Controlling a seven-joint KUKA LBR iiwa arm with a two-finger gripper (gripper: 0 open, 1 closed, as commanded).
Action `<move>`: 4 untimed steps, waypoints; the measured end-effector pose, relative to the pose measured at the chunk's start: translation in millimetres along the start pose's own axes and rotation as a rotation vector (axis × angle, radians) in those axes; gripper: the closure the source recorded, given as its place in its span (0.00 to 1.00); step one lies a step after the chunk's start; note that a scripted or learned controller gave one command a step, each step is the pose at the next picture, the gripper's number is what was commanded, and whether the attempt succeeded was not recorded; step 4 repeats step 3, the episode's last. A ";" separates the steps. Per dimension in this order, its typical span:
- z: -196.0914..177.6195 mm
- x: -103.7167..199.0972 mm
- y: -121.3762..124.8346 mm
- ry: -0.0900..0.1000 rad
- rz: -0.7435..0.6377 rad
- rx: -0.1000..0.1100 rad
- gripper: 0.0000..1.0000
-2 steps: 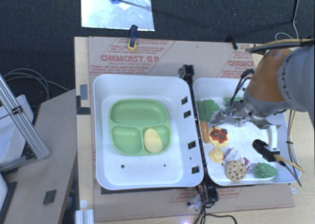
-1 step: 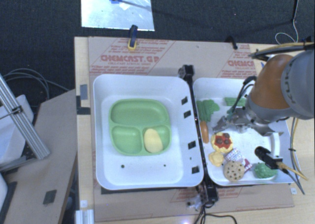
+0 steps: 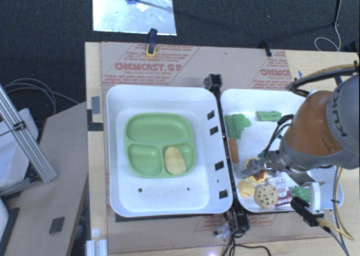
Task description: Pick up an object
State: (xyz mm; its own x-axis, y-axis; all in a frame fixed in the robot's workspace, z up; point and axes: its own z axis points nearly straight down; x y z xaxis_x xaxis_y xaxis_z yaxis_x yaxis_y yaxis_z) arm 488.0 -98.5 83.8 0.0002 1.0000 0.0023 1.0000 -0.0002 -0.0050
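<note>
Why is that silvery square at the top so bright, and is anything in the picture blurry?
In the camera view, the shiny sheet mirrors overhead light, so it glares in patches; the white bins look slightly washed out; the small toy foods near the gripper, like the cookie, are soft and grainy, so fine detail is lost.

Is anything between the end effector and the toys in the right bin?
Nothing visible. The end effector is low in the right bin, right beside the cookie and yellow piece, with no object between them.
</note>
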 end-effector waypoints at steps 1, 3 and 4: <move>-1.3 4.7 50.6 -0.003 -0.006 -0.010 0.00; -11.3 6.2 -0.2 -0.003 -0.001 -0.009 1.00; -11.3 6.2 -0.2 -0.003 -0.001 -0.009 1.00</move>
